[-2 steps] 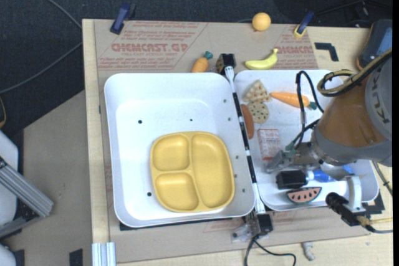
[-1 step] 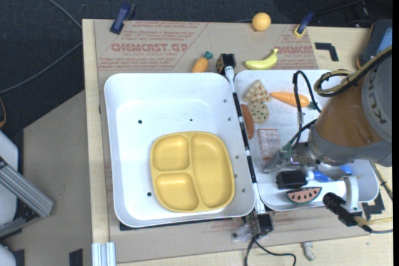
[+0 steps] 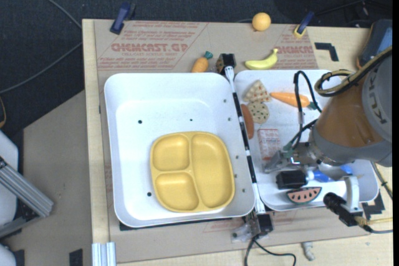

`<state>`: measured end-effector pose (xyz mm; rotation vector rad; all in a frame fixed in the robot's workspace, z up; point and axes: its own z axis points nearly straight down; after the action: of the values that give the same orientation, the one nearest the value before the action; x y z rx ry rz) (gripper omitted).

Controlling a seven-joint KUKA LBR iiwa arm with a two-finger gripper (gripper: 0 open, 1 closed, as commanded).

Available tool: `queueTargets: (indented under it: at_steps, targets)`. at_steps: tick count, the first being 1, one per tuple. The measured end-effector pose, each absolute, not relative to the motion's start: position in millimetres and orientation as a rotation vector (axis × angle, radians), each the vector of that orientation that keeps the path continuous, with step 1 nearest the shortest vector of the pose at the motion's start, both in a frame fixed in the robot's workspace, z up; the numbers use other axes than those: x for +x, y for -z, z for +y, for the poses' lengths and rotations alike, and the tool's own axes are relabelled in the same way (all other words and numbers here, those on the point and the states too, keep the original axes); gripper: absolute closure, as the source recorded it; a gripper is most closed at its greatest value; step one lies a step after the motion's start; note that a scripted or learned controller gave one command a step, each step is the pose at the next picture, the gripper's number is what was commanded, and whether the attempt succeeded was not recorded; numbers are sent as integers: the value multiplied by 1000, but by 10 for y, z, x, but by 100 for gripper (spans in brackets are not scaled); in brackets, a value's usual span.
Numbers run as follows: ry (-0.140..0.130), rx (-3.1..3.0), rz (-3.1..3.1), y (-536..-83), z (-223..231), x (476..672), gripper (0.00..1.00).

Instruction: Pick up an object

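Observation:
The right bin (image 3: 272, 202) holds several small items: an orange carrot (image 3: 288, 98), a tan cracker (image 3: 255, 93), a brown cookie (image 3: 259, 112), a red sausage (image 3: 248, 121), a clear packet with red print (image 3: 269, 139), a watermelon slice (image 3: 303, 195) and a blue piece (image 3: 322, 176). My gripper (image 3: 284, 162) hangs low over the middle of this bin, just below the clear packet and above the watermelon slice. The arm's grey and orange body (image 3: 346, 124) hides the bin's right half. I see no object between the fingers.
The left bin (image 3: 113, 110) holds a yellow divided plate (image 3: 192, 170). On the bench behind the bins lie a banana (image 3: 262, 61), an orange ball (image 3: 262, 22) and a small orange toy (image 3: 201, 64). Black cables (image 3: 305, 96) loop over the right bin.

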<state>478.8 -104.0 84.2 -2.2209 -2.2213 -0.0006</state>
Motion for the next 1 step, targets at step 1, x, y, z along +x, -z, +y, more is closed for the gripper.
queueTargets:
  at_steps: [1]
  targets:
    - [1, -2221, -2222, -842, -1075, 4788, 0]
